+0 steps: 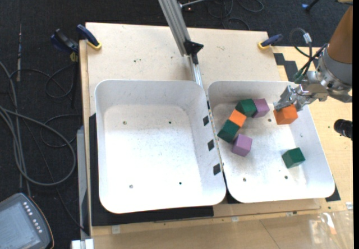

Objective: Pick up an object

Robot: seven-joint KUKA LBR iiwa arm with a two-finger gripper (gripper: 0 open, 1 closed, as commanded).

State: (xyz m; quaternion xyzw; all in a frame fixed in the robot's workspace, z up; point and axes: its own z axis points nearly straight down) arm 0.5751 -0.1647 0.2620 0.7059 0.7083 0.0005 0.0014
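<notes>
My gripper point(289, 104) hangs over the upper right part of the right bin point(314, 186). Its fingers are shut on an orange cube point(286, 115), which sits just below them, near the bin's right wall. To the left of it lies a cluster of cubes: a dark green cube point(245, 107), a purple one point(261, 107), a second orange one point(238, 118) and another green one point(228, 130). A purple cube point(242, 144) lies just below that cluster. A lone green cube point(293, 157) rests lower right in the bin.
The left bin point(106, 130) stands beside the right one, sharing a middle rim point(213, 141). A slanted metal pole point(171, 9) rises from the bench behind the bins. Clamps point(88, 36) grip the bench's far corners.
</notes>
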